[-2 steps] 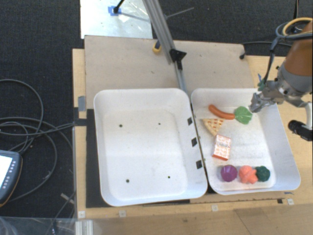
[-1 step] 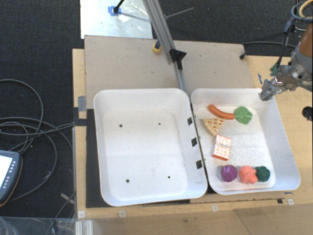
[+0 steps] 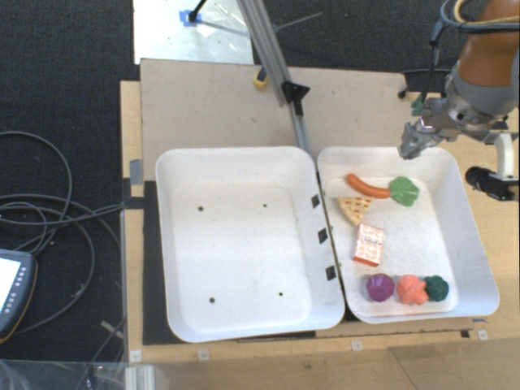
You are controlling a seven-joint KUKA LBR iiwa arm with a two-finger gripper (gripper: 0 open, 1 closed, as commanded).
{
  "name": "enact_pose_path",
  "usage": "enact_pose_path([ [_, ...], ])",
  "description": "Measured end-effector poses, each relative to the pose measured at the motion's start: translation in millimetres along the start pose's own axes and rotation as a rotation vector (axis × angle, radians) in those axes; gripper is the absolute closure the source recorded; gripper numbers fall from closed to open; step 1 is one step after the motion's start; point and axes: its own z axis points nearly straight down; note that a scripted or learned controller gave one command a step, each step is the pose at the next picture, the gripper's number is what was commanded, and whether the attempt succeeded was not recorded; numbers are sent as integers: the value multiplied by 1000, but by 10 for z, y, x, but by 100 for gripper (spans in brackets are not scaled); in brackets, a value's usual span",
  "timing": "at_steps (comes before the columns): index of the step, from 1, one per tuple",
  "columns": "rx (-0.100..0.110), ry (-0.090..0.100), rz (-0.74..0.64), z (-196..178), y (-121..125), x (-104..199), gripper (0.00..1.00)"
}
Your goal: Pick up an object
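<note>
I'm seeing the pick as not yet made. My gripper (image 3: pixel 412 146) is hovering at the far rim of the right bin (image 3: pixel 475 242), and from this angle I can't tell how it is set; nothing appears to be hanging from it. Every candidate is lying in that bin: the carrot (image 3: pixel 367 186) with its green top (image 3: pixel 404 191) nearest, then the pizza slice (image 3: pixel 355 210), the orange-and-white packet (image 3: pixel 369 244), and three small toys along the near edge. The descent and grasp are all remaining.
</note>
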Motion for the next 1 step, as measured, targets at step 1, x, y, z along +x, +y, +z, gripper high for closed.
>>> enact_pose_path([
  [1, 2, 0, 1, 83, 95, 430, 100],
])
